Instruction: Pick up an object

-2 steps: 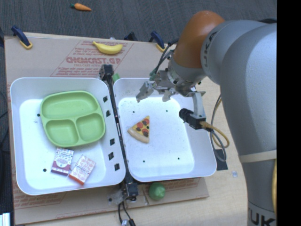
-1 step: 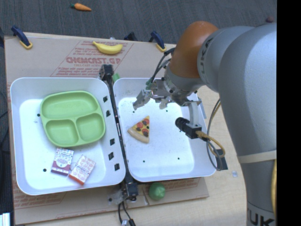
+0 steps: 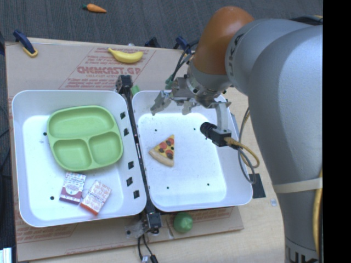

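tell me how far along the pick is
Early. The end effector hangs over the far edge of the right white bin with nothing between its fingers. The toy pizza slice lies on the bin floor, apart from it. Descending, grasping and lifting remain.

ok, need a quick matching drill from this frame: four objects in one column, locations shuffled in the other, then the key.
Things:
1. triangular toy pizza slice
2. light green three-compartment plastic tray
3. yellow toy banana
4. small green ball

Places:
A. left white bin
B. cardboard behind the bins
C. bench edge in front of the right bin
D. floor of the right white bin

Pairs: 1-D, 2-A, 3-B, 4-C
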